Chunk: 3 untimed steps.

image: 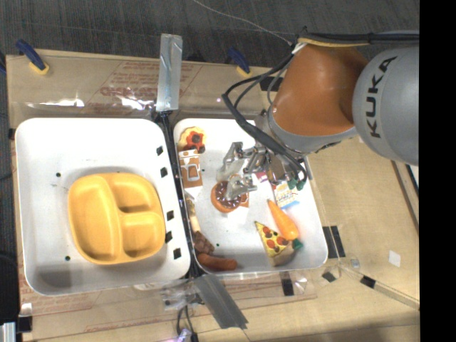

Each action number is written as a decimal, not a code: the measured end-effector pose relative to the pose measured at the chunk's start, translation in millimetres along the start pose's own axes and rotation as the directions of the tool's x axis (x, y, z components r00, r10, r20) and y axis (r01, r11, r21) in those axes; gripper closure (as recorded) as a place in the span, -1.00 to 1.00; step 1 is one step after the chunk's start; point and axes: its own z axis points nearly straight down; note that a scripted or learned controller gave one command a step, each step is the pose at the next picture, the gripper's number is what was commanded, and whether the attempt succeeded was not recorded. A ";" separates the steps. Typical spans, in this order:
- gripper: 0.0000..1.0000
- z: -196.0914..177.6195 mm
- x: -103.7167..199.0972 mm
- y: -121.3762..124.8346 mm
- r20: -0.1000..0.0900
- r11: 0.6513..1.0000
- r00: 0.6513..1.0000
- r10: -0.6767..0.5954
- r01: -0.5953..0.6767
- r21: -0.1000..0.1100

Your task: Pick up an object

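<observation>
My gripper (pixel 235 180) hangs low in the right bin (pixel 246 251), its metal fingers over a round brown-and-red toy pastry (pixel 228 199). Whether anything sits between the fingers I cannot make out. Around it lie toy foods: an orange carrot (pixel 283 220), a pizza slice (pixel 273 241), a brown sausage (pixel 218 263), a small brown block (pixel 190 171), a red-and-yellow piece (pixel 192 140) at the back left, and a small white packet (pixel 286 194) beside the wrist.
The left bin (pixel 35 141) holds a yellow divided plate (pixel 116 218). The grey arm with its orange band (pixel 317 91) covers the right bin's back right corner. Black cables loop off the wrist. A taped divider (pixel 169 70) runs between the bins.
</observation>
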 end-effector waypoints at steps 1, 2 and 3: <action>1.00 -37.2 -26.1 -9.5 -0.008 0.982 0.982 0.188 -0.188 0.001; 1.00 102.6 7.8 -54.5 -0.024 0.953 0.953 0.303 -0.303 0.002; -1.00 98.3 4.8 -54.3 -0.014 0.954 0.954 0.301 -0.301 0.001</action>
